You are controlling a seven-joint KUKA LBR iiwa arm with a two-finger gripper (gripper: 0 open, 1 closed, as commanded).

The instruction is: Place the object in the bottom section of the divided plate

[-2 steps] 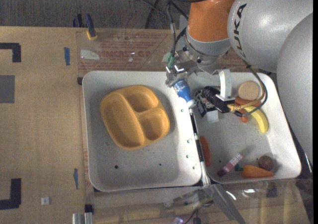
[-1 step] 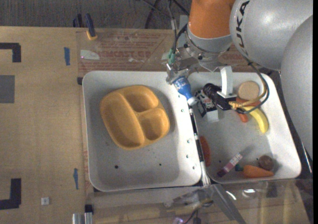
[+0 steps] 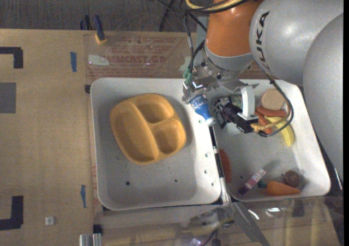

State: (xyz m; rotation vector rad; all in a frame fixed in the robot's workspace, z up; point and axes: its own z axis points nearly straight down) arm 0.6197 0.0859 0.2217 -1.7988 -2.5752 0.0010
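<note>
We've got the jaws (image 3: pixel 203 109) low over the seam between the two bins, and there's a small blue-and-white object (image 3: pixel 202 108) right at their tip, but we cannot tell whether they are open, closed or gripping it. That object sits over the right rim of the left bin (image 3: pixel 109 185), just beside the yellow divided plate (image 3: pixel 147 127).

The plate lies in the left bin, nearer its far edge, tilted, one large section and two smaller ones.

Over in the right bin (image 3: pixel 311 185), toward the table's right edge, we see a clutter near the wrist: a round tan piece (image 3: pixel 272 99), a red strip (image 3: pixel 271 112), a yellow banana (image 3: pixel 286 133).

Toward the near edge lie a carrot (image 3: pixel 282 187), a dark round piece (image 3: pixel 292 177) and a small tube with a purple end (image 3: pixel 252 180). A reddish item (image 3: pixel 225 164) lies along the bin's left wall.

The grey arm with its orange band (image 3: pixel 232 13) reaches in from the table's far right corner.
</note>
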